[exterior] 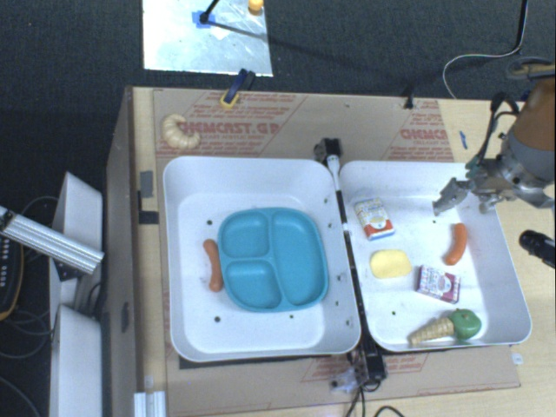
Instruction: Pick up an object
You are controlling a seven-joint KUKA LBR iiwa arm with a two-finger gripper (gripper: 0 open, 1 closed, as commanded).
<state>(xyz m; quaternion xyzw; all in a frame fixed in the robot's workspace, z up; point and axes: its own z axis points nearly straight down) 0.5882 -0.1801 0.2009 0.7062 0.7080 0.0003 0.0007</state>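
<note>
1. Objects for picking lie in the right bin (512,307); nearest me are the ice-cream cone (432,329) and green ball (467,323), touching each other.
2. Further back I see the red packet (438,284), yellow block (390,263) and orange sausage (456,243).
3. I'd take the sausage: it lies apart and is closest to the gripper (456,194).
4. Farthest, the gripper hovers with its jaws apart, holding nothing; I'd straddle the sausage's narrow width before closing.
</note>
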